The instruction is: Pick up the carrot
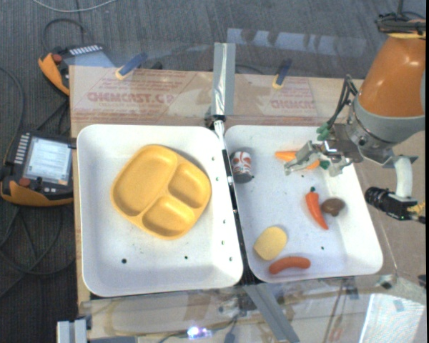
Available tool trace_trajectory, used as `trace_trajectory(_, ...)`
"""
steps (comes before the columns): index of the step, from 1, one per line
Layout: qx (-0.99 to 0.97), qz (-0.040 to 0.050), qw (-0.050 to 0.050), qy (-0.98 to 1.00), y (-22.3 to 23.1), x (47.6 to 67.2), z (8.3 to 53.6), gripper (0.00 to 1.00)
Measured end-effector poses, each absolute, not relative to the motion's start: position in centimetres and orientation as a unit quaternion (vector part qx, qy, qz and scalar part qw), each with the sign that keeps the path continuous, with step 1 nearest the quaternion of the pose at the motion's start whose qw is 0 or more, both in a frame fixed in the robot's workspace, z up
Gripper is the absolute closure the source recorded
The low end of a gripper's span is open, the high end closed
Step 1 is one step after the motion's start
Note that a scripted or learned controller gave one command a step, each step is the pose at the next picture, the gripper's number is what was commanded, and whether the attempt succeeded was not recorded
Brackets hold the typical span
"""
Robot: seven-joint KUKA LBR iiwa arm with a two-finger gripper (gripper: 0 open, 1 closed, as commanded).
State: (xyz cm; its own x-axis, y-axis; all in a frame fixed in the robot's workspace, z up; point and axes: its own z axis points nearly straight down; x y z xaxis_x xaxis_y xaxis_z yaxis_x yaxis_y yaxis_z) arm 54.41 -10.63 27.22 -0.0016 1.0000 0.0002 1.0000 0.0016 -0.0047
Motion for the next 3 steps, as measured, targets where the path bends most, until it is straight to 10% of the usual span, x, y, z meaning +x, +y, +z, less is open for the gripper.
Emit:
trace_trajectory(2, -0.769, 0.0017, 0.002, -0.639, -17.7, 64.8, 11.4, 0.00)
trace_trajectory(3, -0.749, 0.0064, 0.004, -0.663, -17.6, 66.7, 8.8, 0.00)
